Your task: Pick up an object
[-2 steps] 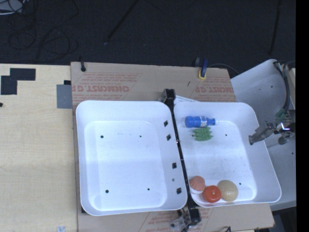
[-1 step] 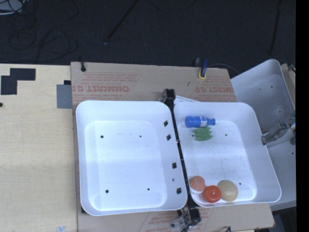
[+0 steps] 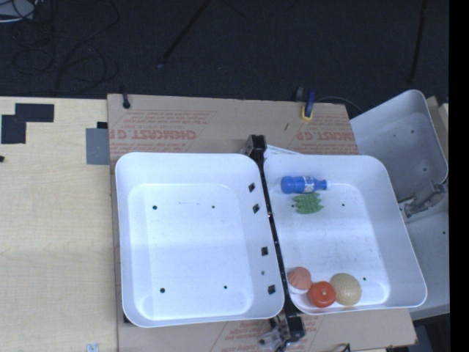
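The right bin point(image 3: 381, 218) holds several small objects. A blue bottle point(image 3: 303, 185) with a white cap lies on its side near the bin's far wall. Just in front of it sits a small green leafy piece point(image 3: 308, 204). In the near left corner three round things cluster together: a pinkish peach-like piece point(image 3: 299, 278), a red tomato-like ball point(image 3: 321, 294) and a pale yellow ball point(image 3: 346, 288). They touch or nearly touch one another and lie close against the bin's near wall.
The left bin point(image 3: 146, 174) stands beside the right one, with a black clip strip point(image 3: 267, 226) running between them. Both rest on brown cardboard point(image 3: 183, 127). A grey metal plate point(image 3: 399, 134) rises at the right. A blue-and-yellow clamp point(image 3: 308, 105) stands at the back.
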